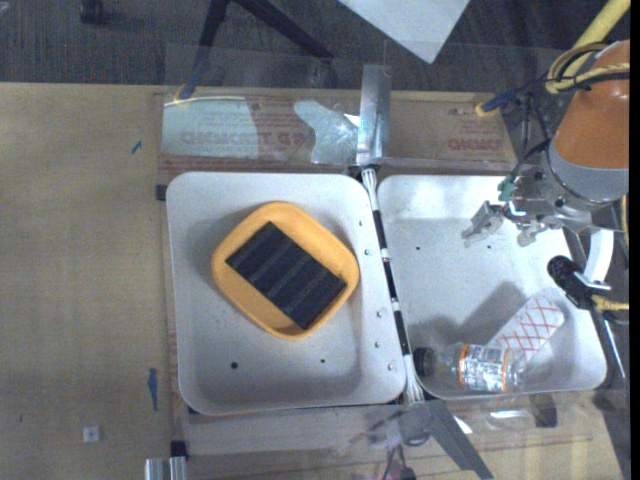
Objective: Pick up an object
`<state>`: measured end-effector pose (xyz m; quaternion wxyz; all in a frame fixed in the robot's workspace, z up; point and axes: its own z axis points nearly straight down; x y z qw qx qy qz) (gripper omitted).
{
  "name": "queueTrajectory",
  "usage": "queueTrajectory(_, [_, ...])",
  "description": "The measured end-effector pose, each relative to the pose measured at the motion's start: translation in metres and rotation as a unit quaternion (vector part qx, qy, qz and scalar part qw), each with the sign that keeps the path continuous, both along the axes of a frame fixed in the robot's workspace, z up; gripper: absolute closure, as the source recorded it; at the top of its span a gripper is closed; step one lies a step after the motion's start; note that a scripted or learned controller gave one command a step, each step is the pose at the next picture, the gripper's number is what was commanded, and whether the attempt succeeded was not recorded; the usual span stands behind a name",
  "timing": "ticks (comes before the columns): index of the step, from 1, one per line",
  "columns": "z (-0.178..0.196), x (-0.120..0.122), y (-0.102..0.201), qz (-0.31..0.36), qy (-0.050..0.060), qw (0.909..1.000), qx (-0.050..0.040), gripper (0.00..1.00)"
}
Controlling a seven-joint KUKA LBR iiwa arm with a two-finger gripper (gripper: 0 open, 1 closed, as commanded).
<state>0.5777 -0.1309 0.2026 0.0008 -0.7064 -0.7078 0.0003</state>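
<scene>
The wooden bench [70, 268] fills most of the frame, bare along its left side. On it sit two shallow white bins side by side, touching along a seam just right of centre. The left bin [200, 368] holds an orange tray [240, 238] with a dark ribbed panel [285, 275] set in it; the tray lies tilted in the bin's upper middle, leaving bare floor along the bottom and the left wall. The right bin [440, 268] has most of its floor open in the upper left and middle.

The grey arm [590, 128], with its orange band, enters at the upper right of the frame. Its gripper [505, 220] hangs over the right bin's upper right area, the fingers [480, 220] spread a little apart with nothing between them.

A clear plastic bottle [475, 365] lies on its side against the right bin's lower edge, near the seam. Just beside it, up and to the right, lies a white pack with a red lattice print [535, 326]. Both are well apart from the gripper.

Beyond the bins, a clear panel [260, 128] stands along the back edge. Dark carpet [150, 48] and black chair legs [220, 3] occupy the top of the frame.
</scene>
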Motion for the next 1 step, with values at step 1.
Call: queueTrajectory(1, [-0.0389,-0.049,-0.0852,-0.004,-0.001,1.0,-0.0002,0.0])
